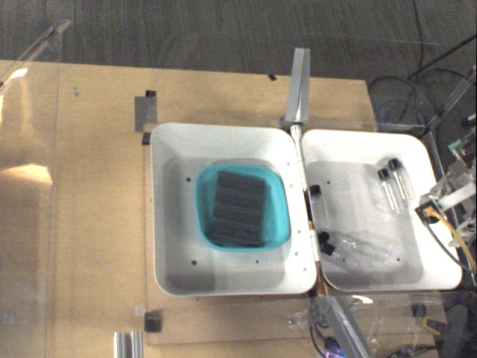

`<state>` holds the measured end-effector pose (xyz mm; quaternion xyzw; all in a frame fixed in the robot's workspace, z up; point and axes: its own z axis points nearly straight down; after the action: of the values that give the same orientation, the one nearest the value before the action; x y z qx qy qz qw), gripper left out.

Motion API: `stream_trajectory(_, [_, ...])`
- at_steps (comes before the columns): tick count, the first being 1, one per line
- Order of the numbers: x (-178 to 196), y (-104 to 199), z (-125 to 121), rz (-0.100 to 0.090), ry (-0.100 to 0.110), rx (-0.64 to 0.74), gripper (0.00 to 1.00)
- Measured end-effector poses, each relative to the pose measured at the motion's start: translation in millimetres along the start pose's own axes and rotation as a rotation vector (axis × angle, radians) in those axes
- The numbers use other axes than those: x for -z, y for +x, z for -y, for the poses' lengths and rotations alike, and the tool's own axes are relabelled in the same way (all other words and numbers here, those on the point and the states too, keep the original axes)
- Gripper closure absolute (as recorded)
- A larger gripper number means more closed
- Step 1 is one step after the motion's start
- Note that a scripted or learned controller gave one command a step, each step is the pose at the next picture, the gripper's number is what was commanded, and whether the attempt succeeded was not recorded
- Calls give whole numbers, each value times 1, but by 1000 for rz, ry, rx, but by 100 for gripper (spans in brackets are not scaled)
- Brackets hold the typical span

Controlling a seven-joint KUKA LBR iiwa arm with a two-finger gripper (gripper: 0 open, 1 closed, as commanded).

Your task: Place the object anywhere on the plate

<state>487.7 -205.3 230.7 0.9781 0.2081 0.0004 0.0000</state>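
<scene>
A teal square plate (pixel 203 200) with rounded corners lies in the middle of the left white bin (pixel 170 230). A dark grey ribbed block (pixel 238 208) rests flat on the plate, slightly tilted, and covers most of the plate's floor. Nothing touches the block from above.
The right white bin (pixel 425 274) holds clear tubes with black caps: two near its far right (pixel 395 182) and one lying near its front left (pixel 349 246). A small black cap (pixel 315 192) sits by the shared wall. A metal post (pixel 299 88) stands behind the bins. Cables and fittings (pixel 447 200) crowd the right edge.
</scene>
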Motion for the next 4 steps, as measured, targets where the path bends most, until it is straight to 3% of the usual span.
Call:
stream_trajectory(1, [103,30,-13,-5,-6,-46,0])
stream_trajectory(2, [193,6,6,-10,-11,-192,0])
stream_trajectory(3, [56,14,30,-1,0,-214,0])
stream_trajectory(4, [97,76,80,-5,-3,-207,0])
